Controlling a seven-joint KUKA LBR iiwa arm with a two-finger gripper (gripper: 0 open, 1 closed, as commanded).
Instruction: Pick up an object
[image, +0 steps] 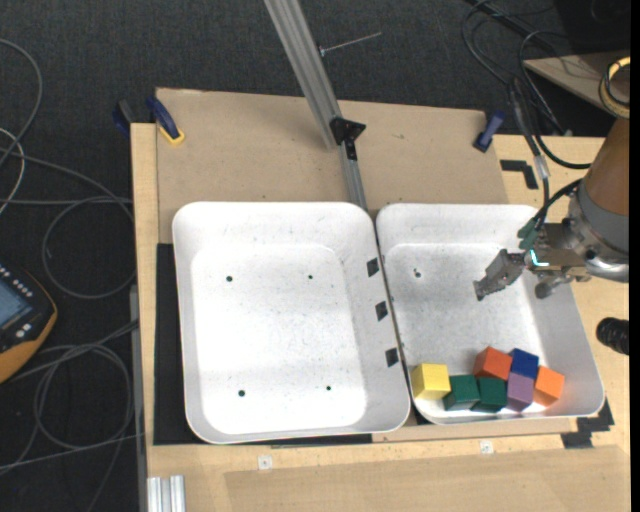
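I am holding my claw (515, 278) above the right bin (440, 240), over its bare middle floor toward the right wall. Two dark fingers are showing, one at the left (492, 279) and one at the right (543, 287), standing well apart with nothing between them: the claw is wide and carrying nothing.

The blocks are lying in a tight cluster along the near edge of the same bin, below the claw in the view and well apart from it. I am noting, from left to right: a yellow block (432, 379), a green block (473, 391), an orange block (492, 362), a blue block (524, 361), a purple block (521, 388) and a second orange block (549, 381). Most are touching their neighbours; the yellow one is standing at the left end with its outer side free.

The row's long axis is running left to right along the near rim. The left bin (270, 310) is playing no part.

In my judgement no grasp is yet begun. The coming move is calling for travel toward the near rim, then descent. The packing is leaving little room for fingers, so a miss is a risk.
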